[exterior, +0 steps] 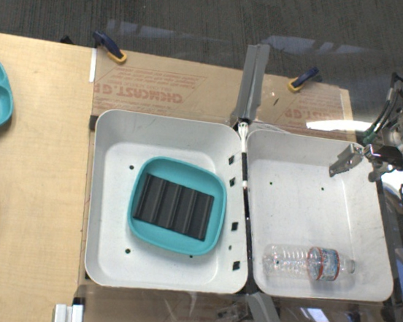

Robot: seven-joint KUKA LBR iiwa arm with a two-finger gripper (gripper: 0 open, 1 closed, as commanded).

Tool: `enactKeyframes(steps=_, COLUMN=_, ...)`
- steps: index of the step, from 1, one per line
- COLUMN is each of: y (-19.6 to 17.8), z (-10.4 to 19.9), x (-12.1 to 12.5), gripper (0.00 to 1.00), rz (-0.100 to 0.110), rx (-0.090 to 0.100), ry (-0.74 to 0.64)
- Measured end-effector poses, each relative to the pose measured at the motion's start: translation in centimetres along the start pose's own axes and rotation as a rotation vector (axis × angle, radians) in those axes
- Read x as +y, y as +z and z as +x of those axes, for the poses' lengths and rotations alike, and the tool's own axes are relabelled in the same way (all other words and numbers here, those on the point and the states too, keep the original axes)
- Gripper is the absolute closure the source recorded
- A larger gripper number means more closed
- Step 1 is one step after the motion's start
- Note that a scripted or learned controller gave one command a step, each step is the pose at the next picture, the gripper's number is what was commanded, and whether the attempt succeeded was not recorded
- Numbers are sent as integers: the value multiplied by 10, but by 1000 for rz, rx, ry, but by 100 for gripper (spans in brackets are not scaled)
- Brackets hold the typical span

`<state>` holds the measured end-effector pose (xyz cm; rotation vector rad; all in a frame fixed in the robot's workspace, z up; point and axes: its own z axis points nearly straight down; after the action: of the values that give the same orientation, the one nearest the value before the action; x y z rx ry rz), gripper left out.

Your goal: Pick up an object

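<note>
bottle (pixel 309 262) flat in your right bin (pixel 307 200), long axis left-right, cap pointing right | gripper (pixel 360 159) over bin's far-right corner | jaws spread, nothing between

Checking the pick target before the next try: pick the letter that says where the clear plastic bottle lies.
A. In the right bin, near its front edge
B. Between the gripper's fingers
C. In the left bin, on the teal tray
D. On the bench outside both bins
A: the clear plastic bottle lies on its side in the right bin, near the front edge, apart from the gripper.
</note>
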<state>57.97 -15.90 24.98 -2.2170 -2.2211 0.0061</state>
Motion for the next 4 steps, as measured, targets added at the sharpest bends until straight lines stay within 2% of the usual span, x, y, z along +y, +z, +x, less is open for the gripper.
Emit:
enactKeyframes(steps=1, y=0, z=0, x=0, gripper=0, rz=0, rx=0, ry=0)
enactKeyframes(steps=2, y=88, z=-12, x=-68, gripper=0, rz=1, rx=2, ry=-34)
enactKeyframes(steps=3, y=157, z=-17, x=-95, gripper=0, rz=-1, rx=2, ry=-83)
enactKeyframes(steps=4, y=150, z=-18, x=-94, gripper=100, rz=1, rx=3, ry=-81)
